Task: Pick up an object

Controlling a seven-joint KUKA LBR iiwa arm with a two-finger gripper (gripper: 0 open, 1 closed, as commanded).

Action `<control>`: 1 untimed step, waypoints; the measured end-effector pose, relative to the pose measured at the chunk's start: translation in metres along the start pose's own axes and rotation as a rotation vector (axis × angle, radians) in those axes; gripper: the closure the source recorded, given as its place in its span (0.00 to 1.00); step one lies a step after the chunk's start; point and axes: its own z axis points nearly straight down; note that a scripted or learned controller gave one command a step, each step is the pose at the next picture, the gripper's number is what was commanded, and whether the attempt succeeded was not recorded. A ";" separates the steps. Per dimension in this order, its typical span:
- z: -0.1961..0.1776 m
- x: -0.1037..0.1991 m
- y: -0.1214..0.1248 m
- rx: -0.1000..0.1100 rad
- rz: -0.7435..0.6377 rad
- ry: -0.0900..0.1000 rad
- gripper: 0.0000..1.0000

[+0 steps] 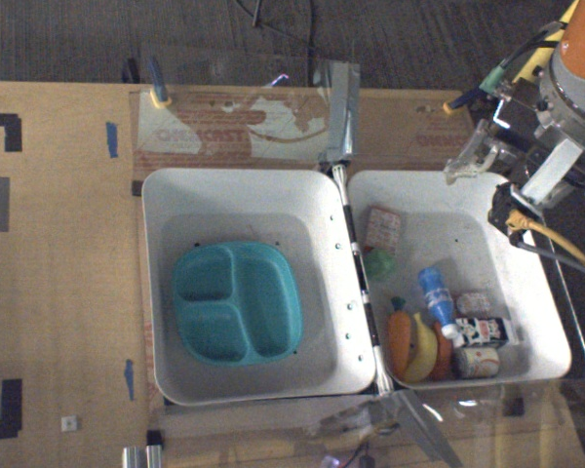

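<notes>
- Gripper (pixel 471 161) hangs over the right bin (pixel 444 237) at its 1 o'clock corner, clear of the contents. Can't tell if it's spread or closed; nothing seen in it.
- Pickable objs are all in the right bin: tan packet (pixel 382 229) at 11 o'clock, the rest heaped toward 6 o'clock.
- Best bet imo is the packet: flat, squarish, printed wrapper. Only a green lump (pixel 378 263) sits near it. Drop straight down, centred, and grip across a short side.
- Heap looks harder. Blue bottle (pixel 434 297) is smooth and round, prob. rolls. Banana (pixel 424 349) and carrot (pixel 400 344) are curved, glossy and touching.
- Carton (pixel 483 331) is boxy; can (pixel 478 362) just beside it is cylindrical.
- Left bin (pixel 205 213) holds a teal divided plate (pixel 236 300): rigid, shallow, too wide to pinch, so skip.
- Worktop (pixel 58 261) is matt brown.
</notes>
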 end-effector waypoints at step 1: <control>0.169 0.024 -0.034 0.005 0.342 -0.002 0.00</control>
